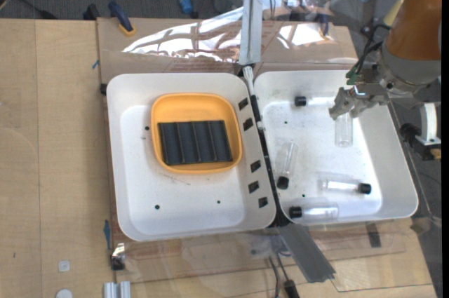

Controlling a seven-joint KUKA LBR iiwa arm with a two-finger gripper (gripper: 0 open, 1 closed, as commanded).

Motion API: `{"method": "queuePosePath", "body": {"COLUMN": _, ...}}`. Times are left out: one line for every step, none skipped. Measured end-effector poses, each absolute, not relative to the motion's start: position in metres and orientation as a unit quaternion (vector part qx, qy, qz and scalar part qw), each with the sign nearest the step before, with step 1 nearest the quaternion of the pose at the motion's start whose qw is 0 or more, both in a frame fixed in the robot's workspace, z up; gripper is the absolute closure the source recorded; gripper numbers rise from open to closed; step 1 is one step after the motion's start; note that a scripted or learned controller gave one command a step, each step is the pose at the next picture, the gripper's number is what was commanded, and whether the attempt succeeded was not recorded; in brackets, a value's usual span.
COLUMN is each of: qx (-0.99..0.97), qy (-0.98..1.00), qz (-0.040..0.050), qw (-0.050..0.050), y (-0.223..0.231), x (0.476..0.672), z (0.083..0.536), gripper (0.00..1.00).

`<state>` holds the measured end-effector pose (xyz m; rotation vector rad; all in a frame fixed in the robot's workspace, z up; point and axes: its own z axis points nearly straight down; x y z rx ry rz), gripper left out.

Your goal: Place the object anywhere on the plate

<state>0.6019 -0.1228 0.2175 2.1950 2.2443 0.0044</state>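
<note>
Clear plastic tube (343, 131) is clamped upright between the fingers (342, 106) above the right bin (393, 170); no writing is legible.

Two bins are sitting side by side on the desk (49, 149). A plate (196, 106) is lying in the left bin (133, 205). Several tubes are lying scattered in the right bin (393, 177), one (344, 186) near its front.

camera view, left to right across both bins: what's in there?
orange plate holding a black grooved insert → clear tube beside the divider → gripper with a clear tube hanging under it → black-capped tube
</note>
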Motion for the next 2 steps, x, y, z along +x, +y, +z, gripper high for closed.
{"method": "queuePosePath", "body": {"qx": 0.601, "qy": 0.800, "qz": 0.0012, "qw": 0.003, "y": -0.106, "x": 0.655, "z": 0.233, "gripper": 1.00}}
{"method": "queuePosePath", "body": {"qx": 0.522, "qy": 0.853, "qz": 0.0013, "qw": 0.004, "y": -0.098, "x": 0.668, "z": 0.264, "gripper": 1.00}}
